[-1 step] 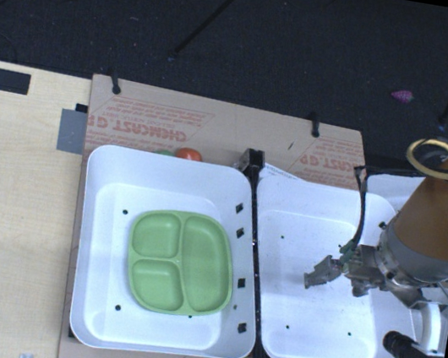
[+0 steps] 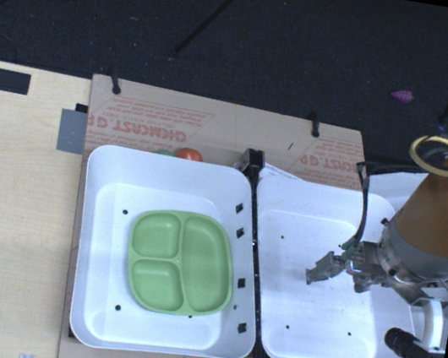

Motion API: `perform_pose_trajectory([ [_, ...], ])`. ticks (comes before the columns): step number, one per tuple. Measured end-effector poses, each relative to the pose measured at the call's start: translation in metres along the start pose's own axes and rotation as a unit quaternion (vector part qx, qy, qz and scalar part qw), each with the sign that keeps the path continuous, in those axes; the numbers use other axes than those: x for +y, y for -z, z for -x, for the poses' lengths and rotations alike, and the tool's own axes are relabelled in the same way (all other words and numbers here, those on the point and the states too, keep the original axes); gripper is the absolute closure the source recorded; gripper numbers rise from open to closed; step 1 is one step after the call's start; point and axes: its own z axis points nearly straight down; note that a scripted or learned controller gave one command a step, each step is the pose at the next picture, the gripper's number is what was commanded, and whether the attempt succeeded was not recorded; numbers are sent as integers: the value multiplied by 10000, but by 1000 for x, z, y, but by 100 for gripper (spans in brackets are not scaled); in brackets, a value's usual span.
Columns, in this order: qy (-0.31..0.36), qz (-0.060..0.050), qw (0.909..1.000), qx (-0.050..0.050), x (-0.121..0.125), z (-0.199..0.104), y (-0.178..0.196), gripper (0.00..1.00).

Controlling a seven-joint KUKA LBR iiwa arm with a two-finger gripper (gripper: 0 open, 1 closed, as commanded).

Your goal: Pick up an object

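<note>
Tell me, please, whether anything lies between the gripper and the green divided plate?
Yes: the gripper is over the right bin, while the green plate lies in the left bin. The bins' adjoining raised rims with black clips run between them.

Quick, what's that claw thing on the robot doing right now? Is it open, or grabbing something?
End effector: over the right-hand shallow white plastic bin, with nothing seen between its tips; whether it is open or closed cannot be told from this angle.

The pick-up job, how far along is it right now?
Nothing looks done yet. The green divided plastic plate lies flat in the left white bin. The two-finger gripper hangs over the right white bin, nothing visible between its fingers. Reaching and grasping an object remain.
</note>
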Motion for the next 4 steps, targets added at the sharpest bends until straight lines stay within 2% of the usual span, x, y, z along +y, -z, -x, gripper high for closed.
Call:
perform_pose_trajectory([
  [1,4,-22,10000,5,6,-3,-61,0],
  [2,-2,-22,10000,5,4,6,-113,0],
  [3,0,-1,10000,2,4,5,-129,0],
  [4,-34,6,10000,2,4,6,-117,100],
])
